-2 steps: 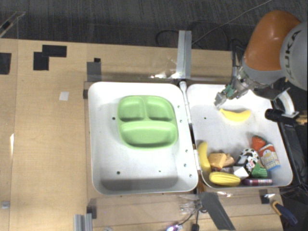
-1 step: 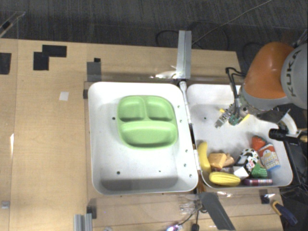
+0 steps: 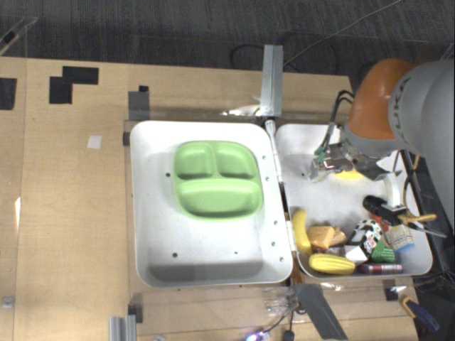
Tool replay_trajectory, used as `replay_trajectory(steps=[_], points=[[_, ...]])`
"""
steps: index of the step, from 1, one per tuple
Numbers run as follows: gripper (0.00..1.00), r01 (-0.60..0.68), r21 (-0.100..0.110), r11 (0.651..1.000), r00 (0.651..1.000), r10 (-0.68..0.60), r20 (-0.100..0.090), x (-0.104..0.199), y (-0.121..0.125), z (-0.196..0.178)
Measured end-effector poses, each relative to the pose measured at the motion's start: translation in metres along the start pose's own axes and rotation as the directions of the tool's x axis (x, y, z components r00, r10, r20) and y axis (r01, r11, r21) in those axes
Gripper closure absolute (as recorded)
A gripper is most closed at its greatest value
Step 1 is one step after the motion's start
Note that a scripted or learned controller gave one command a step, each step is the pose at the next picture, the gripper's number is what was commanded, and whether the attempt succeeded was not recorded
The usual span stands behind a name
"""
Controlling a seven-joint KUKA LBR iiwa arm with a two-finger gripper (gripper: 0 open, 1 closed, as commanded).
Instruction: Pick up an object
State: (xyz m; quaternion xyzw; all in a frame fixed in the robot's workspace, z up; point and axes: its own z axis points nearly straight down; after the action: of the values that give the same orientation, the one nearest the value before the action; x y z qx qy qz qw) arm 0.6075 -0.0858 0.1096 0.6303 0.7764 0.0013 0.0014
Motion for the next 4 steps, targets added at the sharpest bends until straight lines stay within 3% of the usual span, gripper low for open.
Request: replay_trajectory(steps=[1, 2, 3, 4], points=[[0.00, 0.000, 0.000, 1.000, 1.000, 0.000, 0.000, 0.000, 0.000, 0.000], [0.00, 0.127, 0.002, 0.992, 0.992, -0.127, -0.005, -0.094, 0.045, 0.021], [0.00, -0.072, -0.005, 0.997, 0.997, 0.072, 0.004, -0.130, 0.038, -0.059], [0.00, 0.089, -0.007, 0.996, 0.996, -0.089, 0.005, -0.117, -0.018, 0.020]])
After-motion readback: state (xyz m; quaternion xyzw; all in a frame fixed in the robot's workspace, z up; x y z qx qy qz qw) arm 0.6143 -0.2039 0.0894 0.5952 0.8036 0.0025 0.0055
